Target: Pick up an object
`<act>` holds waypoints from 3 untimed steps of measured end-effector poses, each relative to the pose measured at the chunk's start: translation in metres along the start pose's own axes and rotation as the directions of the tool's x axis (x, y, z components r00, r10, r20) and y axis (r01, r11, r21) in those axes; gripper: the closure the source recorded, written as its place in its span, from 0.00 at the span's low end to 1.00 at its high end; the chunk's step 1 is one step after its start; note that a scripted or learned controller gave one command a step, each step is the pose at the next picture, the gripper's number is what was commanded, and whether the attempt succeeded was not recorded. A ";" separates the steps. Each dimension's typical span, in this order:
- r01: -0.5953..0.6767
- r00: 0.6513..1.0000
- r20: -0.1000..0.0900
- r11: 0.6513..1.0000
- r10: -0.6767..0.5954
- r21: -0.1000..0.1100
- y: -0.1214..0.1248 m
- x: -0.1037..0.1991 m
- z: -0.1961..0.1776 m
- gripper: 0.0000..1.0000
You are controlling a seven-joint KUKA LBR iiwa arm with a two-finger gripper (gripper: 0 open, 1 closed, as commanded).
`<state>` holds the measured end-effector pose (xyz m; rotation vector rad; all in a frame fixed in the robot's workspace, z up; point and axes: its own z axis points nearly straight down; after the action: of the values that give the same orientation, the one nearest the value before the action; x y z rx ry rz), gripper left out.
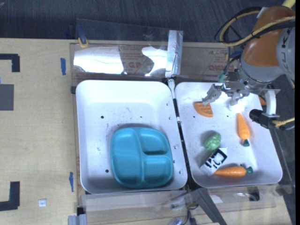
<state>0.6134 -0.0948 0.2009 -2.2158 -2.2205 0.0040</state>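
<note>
1. Two shallow white bins sat side by side on a pale wooden tabletop point(33, 139), seen from above at a slant.
2. The left bin point(89, 97) held a teal compartment tray point(141, 157) near its front edge.
3. The right bin point(276, 170) held several small things: an orange wedge-shaped piece point(204, 108) near the back left, an upright-lying carrot point(243, 128) to the right, a small green leafy piece point(212, 140) in the middle, a black-and-white tag point(215, 159) just beside it, and a second carrot point(230, 171) lying crosswise near the front.
4. The grey arm with its orange band point(267, 34) reached in from the right and hung over the back of the right bin.
5. The claw point(223, 94) was released, its two fingers spread apart with nothing between them.
6. The left finger point(211, 93) pointed down just above the orange wedge; the right finger point(236, 97) hung just above the top of the upright carrot.
7. The orange wedge lay toward the front-left of the claw and looked the nearest candidate; its long axis ran roughly side to side.
8. The upright carrot's long axis ran front to back, so the claw would probably need to shift right to straddle it.
9. Nothing had been lifted yet; every object rested on the bin floor.
</note>
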 end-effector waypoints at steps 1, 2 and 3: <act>-0.036 0.999 0.001 0.999 0.036 0.000 0.012 -0.027 0.107 0.00; -0.047 0.999 0.001 0.999 0.047 -0.006 0.055 -0.002 0.115 0.00; -0.045 0.999 0.003 0.999 0.045 -0.010 0.055 -0.002 0.104 1.00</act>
<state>0.6683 -0.0968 0.0961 -2.2718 -2.1761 -0.0032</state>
